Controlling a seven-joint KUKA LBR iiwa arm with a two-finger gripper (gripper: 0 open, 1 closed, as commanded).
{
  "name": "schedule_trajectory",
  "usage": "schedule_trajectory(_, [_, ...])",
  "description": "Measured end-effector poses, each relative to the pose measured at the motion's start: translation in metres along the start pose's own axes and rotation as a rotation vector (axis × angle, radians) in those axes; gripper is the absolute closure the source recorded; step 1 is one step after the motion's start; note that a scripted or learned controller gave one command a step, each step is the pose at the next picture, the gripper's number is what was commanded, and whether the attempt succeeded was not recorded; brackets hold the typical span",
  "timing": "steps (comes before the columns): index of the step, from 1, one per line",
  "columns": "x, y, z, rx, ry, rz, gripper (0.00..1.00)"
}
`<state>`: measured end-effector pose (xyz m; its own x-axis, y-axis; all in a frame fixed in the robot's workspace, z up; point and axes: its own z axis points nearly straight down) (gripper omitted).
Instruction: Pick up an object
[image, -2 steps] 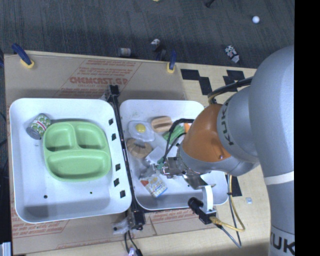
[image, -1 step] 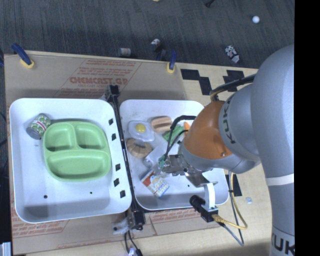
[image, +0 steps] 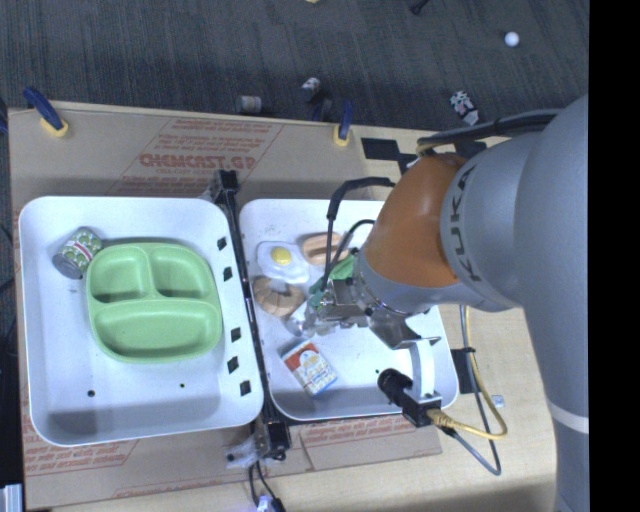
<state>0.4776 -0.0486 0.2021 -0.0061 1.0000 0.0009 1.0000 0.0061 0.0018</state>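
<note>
A: Right bin, upper part — a toy fried egg, white with a yellow yolk, lying flat near the left wall.

B: Just below it, a round tan wooden-looking piece, touching the egg's edge.

A: Lower down, a small red and white carton, lying flat, tilted.

B: A pale oval piece sits beside the egg, partly hidden.
</note>
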Motion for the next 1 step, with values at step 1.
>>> schedule_trajectory(1, [-0.0695, -0.001, -0.0064, 0.0, -0.002, 0.002, 1.0])
